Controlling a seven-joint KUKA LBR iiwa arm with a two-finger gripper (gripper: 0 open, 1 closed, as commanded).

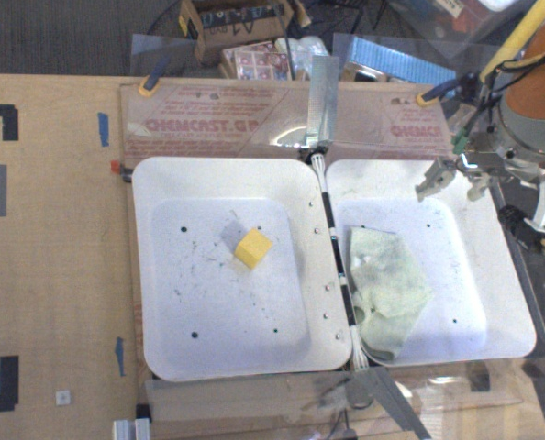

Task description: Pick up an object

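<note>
A: Wooden bench (52,246) under two shallow white bins; clutter of cardboard and boxes (240,26) beyond far edge. Landmark taken as centre seam (332,246) between bins.

B: Left of seam?

A: Left bin (162,337), holding one small yellow block (253,247). Sits near bin middle, closer to seam than to outer wall, resting flat on floor, turned corner-on to bin walls. Dark specks scattered around it on floor.

B: Right of seam?

A: Right bin (493,319), holding crumpled pale green cloth (387,287). Lies just beside seam, bunched, trailing toward near wall of bin.

B: Gripper?

A: Gripper (452,178) well right of seam, over far right corner of right bin. Two fingers spread apart, nothing between them. Well apart from cloth, farther still from yellow block. Grey arm with orange band (534,94) rising behind, at right margin.

B: Contact with anything?

A: None visible. Fingertips (430,183) above bin rim area; height over floor not determinable from this angle.

B: Beyond bins?

A: Clear panels with red lettering (213,122) against far walls, both sides of seam. Blue tape marks (103,128) on bench far left of seam.
</note>
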